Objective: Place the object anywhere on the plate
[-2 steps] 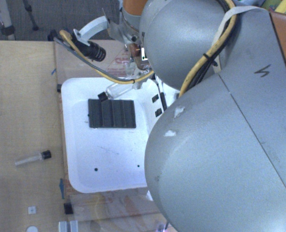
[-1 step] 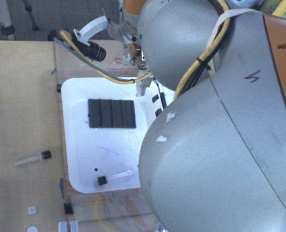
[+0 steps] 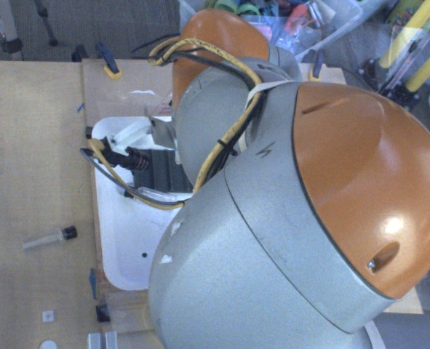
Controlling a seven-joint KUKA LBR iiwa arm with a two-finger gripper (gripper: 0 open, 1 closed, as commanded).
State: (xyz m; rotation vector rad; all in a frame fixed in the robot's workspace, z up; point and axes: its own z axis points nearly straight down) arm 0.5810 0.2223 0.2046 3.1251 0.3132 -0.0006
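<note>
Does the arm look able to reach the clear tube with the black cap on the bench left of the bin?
Probably yes, at a stretch. The tube lies on open bench just beyond the left rim of the white bin; nothing stands beside it, and the arm reaches over that bin.

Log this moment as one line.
arm: reaching over white bin, covering most of it | in bin: small dark speck | bench: capped tube left of bin
</note>
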